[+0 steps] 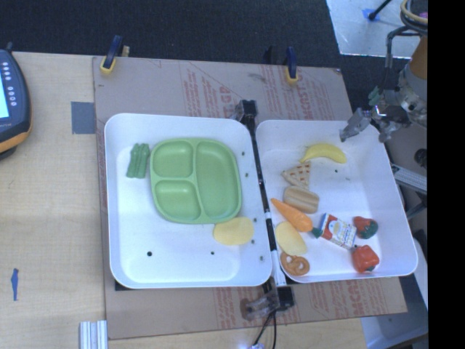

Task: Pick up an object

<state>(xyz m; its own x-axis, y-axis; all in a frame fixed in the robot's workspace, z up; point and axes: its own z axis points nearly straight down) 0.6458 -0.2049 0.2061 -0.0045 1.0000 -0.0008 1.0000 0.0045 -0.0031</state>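
**A:** Look at your gripper (354,127) first. Its fingers are spread apart, with nothing between them. It hangs over the top edge of the right bin (398,217).

**B:** What is closest to it?

**A:** The banana (325,152), just beside it, lying in that bin. Its long side runs left to right, and its ends curve down.

**B:** What could go wrong?

**A:** I think the round banana could slip out. The fingers might also bump the toast (297,174) just below.
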